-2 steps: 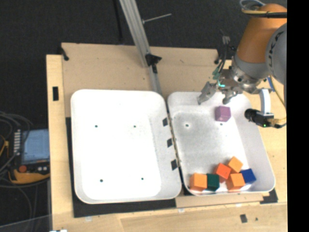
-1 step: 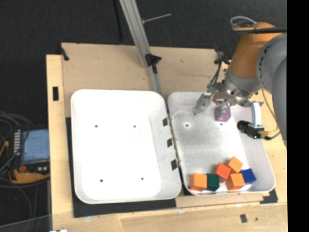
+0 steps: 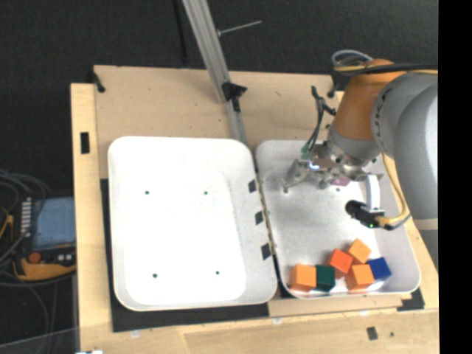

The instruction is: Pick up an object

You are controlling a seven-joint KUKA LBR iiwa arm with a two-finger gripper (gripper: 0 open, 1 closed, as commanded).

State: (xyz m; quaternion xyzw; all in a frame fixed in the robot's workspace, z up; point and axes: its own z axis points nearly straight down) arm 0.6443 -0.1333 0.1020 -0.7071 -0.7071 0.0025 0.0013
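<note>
Orange, green and blue blocks (image 3: pixel 341 269) were clustered in right bin (image 3: pixel 295 220); gripper (image 3: pixel 313 169) hovered apart, finger state undetermined.

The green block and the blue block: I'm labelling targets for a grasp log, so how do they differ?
The green block is dark green; the blue block is a brighter blue. The green block sits toward the left of the cluster, between two orange blocks; the blue block is at its right end, nearer the right bin's right wall. Both are small cubes lying near the bin's front edge.
</note>
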